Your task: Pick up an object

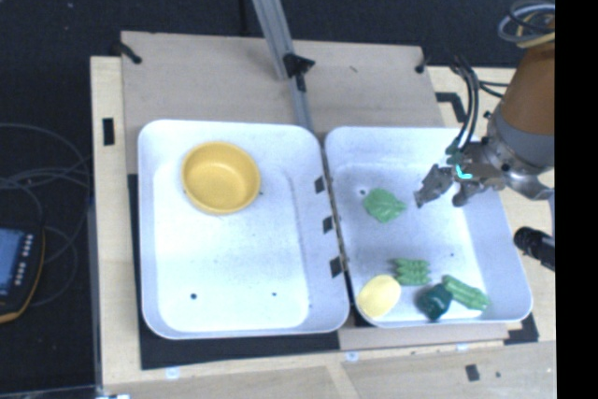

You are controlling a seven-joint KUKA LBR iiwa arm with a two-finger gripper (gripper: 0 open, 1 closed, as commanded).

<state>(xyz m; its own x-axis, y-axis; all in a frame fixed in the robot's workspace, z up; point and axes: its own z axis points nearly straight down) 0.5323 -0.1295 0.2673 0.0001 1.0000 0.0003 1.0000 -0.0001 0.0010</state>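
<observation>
Two white bins sit side by side on the bench; we see the gripper (447, 189) hanging over the right bin (420, 145), in its upper right part. The arm (531, 112) comes in from the right, orange band above a grey wrist. The two fingers look spread apart, one tip pointing down-left and the other just to its right, with nothing between them.

Closest item to the gripper is a light green leafy piece (383, 205), just to its left and a little lower, lying flat on the bin floor, not touching the fingers. We cannot tell how high the tips are above the floor.

Well below the gripper, along the near wall of the same bin, we see four more things: a pale yellow round object (378, 295) farthest left, in the bin's near-left corner; a small green ridged piece (409, 272) just above and to its right; a dark teal object (434, 302) right of that; and a bright green elongated piece (465, 292) touching or just beside the teal one, roughly straight below the gripper.

Far to the gripper's left, in the left bin (224, 294), a yellow bowl (221, 177) sits upright in the upper-left area.
</observation>
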